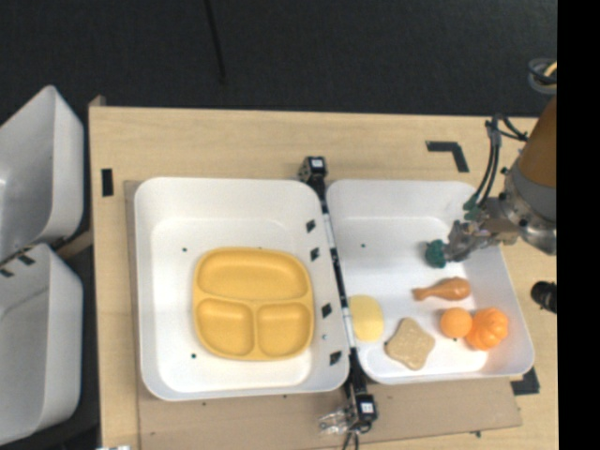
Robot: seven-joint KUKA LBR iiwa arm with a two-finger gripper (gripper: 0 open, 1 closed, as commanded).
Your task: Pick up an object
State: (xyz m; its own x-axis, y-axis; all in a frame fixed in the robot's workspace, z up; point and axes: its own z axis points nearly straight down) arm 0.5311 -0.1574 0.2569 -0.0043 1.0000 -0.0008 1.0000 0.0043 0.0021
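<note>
- The arm (536, 172) enters from the 3 o'clock edge of the camera view, with its orange band uppermost and the grey wrist below it.
- The gripper (457, 245) sits low over the right bin (394, 204), in that bin's 2 o'clock region.
- Finger spacing: it cannot be told whether the claw is wide or narrow, as the tips blur together at this size.
- A small teal object (435, 252) lies just beside the gripper tip, at its 8 o'clock. Contact between the two cannot be confirmed, and the object is not seen between the fingers.
- A drumstick-shaped toy (444, 292) lies on the bin floor at 6 o'clock from the gripper, apart from it.
- An orange ball (456, 322) lies at 5 o'clock of the drumstick-shaped toy and touches a small pumpkin (488, 328) on its 3 o'clock side.
- A tan bread slice (410, 343) lies near the bin's 6 o'clock wall.
- A pale yellow oval piece (367, 318) lies at 10 o'clock from the bread slice, close to the divider between the bins.
- The left bin (169, 214) holds a yellow compartment plate (253, 303), lying flat near its centre.
- Both bins rest side by side on a wooden bench (234, 143).
</note>
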